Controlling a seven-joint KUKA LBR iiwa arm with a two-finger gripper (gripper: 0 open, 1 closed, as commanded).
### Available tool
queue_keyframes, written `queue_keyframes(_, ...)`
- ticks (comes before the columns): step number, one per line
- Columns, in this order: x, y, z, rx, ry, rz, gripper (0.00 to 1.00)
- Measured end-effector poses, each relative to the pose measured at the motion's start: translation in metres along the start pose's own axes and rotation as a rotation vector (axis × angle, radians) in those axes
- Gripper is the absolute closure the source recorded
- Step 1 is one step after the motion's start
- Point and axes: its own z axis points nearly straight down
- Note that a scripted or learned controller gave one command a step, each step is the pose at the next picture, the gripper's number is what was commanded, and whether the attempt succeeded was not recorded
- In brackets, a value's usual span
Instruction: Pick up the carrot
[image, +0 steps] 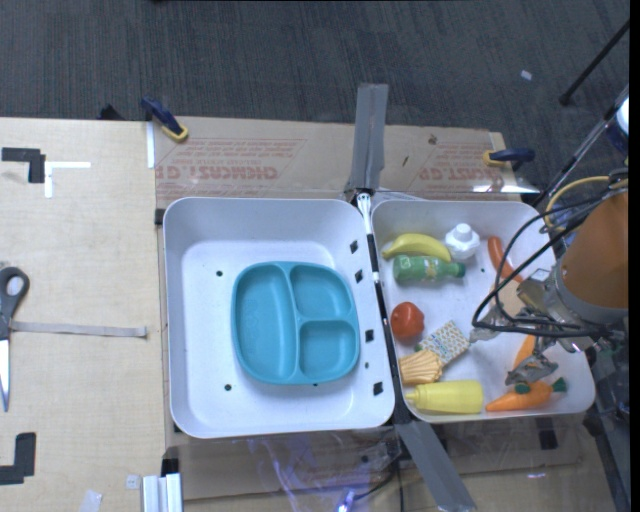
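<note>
Carrot (520, 398) lies flat in right bin (480, 215), front right corner, just right of the yellow bottle (445, 397). Pincer (533, 368) sits directly over the carrot, touching or nearly so; finger spread: cannot tell. Arm (600, 255) enters from right, wrist angled down, cables looped alongside.

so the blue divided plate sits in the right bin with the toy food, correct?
No. In the camera view the blue divided plate sits alone in the left bin; the toy food, including the carrot, is in the right bin.
</note>
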Motion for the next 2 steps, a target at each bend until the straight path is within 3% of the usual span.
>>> queue_keyframes(1,0.0195,-0.0172,0.0054,-0.001,0.019,-0.306,0.0)
queue_keyframes(2,0.0179,-0.018,-0.004,0.0,0.017,-0.303,1.0)
